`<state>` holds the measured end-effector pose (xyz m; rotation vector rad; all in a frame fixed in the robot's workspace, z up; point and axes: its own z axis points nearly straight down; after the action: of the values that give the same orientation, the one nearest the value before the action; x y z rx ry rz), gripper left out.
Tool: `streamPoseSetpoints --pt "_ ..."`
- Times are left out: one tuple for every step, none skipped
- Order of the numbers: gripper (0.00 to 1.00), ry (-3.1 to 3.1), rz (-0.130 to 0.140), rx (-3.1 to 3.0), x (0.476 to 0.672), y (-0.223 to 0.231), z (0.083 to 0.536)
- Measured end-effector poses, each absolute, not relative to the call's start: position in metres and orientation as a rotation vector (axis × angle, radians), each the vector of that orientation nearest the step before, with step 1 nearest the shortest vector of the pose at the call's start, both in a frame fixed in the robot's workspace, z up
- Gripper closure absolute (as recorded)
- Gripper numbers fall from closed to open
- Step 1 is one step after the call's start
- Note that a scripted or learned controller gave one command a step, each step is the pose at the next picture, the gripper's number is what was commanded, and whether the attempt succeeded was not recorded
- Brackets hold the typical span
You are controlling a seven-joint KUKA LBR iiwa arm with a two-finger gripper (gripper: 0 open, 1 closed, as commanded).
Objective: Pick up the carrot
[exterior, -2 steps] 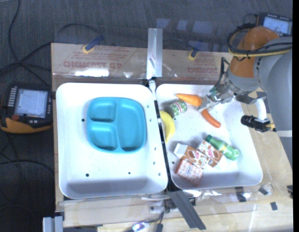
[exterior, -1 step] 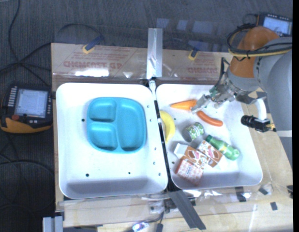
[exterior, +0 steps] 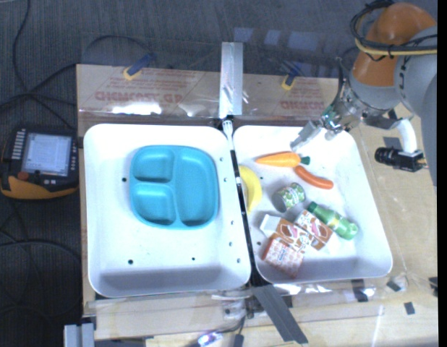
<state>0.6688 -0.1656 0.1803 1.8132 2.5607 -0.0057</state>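
One carrot (exterior: 279,159) near bin's (exterior: 368,194) far edge.

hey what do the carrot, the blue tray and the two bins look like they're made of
Carrot: likely molded plastic toy food; uniform orange with a smooth surface.
Blue tray: apparently plastic, matte; one even color, rounded molded compartments.
Bins: probably thin formed plastic, semi-gloss white; rounded corners and soft highlights along the rims.

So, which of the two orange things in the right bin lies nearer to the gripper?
The carrot, the paler, longer one with a green tip. It lies just below the gripper; the redder sausage-shaped piece lies farther down.
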Motion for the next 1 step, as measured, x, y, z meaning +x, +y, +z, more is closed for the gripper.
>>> streamPoseSetpoints --pt "0.0 2.562 -0.006 1.814 0.6685 -0.1655 0.1798"
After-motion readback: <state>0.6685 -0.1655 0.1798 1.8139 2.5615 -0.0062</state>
